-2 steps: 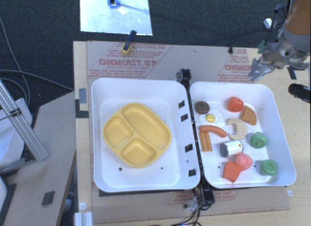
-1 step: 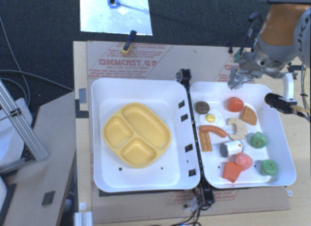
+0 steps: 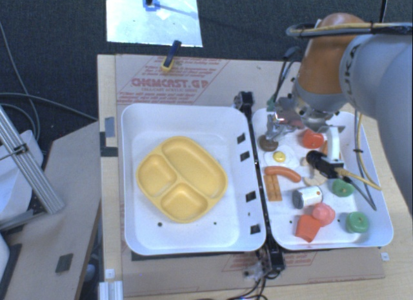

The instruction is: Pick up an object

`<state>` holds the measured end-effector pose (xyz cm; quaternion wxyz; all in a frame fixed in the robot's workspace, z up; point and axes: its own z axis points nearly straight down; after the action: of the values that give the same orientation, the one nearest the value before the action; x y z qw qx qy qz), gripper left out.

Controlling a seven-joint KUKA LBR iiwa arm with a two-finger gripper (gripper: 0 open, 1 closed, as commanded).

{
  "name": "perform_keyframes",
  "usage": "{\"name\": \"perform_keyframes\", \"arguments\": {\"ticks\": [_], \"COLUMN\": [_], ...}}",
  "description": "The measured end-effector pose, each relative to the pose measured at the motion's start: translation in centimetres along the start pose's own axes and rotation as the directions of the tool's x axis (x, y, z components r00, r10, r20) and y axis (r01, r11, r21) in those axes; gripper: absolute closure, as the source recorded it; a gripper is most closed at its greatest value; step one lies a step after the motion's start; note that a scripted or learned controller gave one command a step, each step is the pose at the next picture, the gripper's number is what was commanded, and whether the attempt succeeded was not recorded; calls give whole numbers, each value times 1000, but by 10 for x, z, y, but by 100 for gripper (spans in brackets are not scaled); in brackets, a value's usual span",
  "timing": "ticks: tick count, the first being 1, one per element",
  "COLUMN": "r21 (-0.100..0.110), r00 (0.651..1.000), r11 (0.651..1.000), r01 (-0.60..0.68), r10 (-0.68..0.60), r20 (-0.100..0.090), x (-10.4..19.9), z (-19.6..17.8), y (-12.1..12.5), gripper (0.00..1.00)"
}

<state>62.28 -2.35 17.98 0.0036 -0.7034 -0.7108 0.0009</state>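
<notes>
Dark carpet surrounds a wooden bench (image 3: pixel 110 73) lined with cardboard (image 3: pixel 171 80) printed "CHEMCAST GP" in red. Left bin (image 3: pixel 187 234): a yellow divided plate (image 3: pixel 181 177) at centre, with wide bare floor round it. Right bin (image 3: pixel 381 228): crowded from 12 to 6 o'clock with small toys, among them an orange sausage (image 3: pixel 282 173), a white-and-yellow fried egg (image 3: pixel 279 157), a red piece (image 3: pixel 312 139) and green pieces (image 3: pixel 356 221). The grey arm (image 3: pixel 381 60) enters at 2 o'clock; its gripper (image 3: pixel 276 126) hangs over the bin's 11 o'clock corner, and whether its fingers are parted or clenched cannot be told.
</notes>
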Motion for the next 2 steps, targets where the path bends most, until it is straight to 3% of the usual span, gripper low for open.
{"name": "perform_keyframes", "arguments": {"ticks": [1, 2], "r21": [-11, -12], "r00": [1000, 1000], "r11": [1000, 1000], "r01": [4, -2], "r10": [-4, 2], "r20": [-2, 2], "x": [107, 127], "z": [-18, -58], "y": [18, 21], "gripper": [100, 100]}}
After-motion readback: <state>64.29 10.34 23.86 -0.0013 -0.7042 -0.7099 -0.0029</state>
